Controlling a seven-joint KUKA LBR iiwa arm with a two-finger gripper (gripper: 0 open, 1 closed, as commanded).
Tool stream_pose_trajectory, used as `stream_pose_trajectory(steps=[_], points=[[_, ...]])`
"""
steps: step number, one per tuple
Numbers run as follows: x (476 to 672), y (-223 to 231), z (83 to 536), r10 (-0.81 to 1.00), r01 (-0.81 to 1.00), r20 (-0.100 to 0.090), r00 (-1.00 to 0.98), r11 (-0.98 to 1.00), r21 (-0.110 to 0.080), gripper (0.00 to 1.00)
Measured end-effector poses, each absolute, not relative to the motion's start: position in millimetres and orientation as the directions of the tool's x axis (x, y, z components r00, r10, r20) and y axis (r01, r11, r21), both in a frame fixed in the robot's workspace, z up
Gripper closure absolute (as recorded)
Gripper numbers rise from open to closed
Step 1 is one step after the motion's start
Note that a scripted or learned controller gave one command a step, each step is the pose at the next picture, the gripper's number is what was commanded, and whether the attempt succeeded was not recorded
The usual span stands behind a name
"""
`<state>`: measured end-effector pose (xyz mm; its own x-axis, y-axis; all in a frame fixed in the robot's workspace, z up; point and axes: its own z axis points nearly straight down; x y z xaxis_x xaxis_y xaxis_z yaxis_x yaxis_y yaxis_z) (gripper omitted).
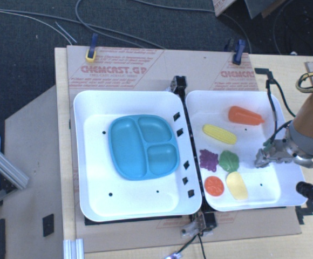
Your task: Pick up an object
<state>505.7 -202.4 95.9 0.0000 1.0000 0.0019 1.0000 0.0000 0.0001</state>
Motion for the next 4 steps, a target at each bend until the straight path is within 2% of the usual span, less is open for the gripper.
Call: stream_pose_trajectory(steps=[2,3,4], points=[[512.4,-203,221,1.0,1.0,-0.003,-0.002,0.002,0.008,1.0],[513.5,-203,242,1.0,1.0,-0.001,-0.002,0.002,0.004,1.0],[525.5,-146,247,1.0,1.0,0.002,-0.007,0.007,0.002,1.0]])
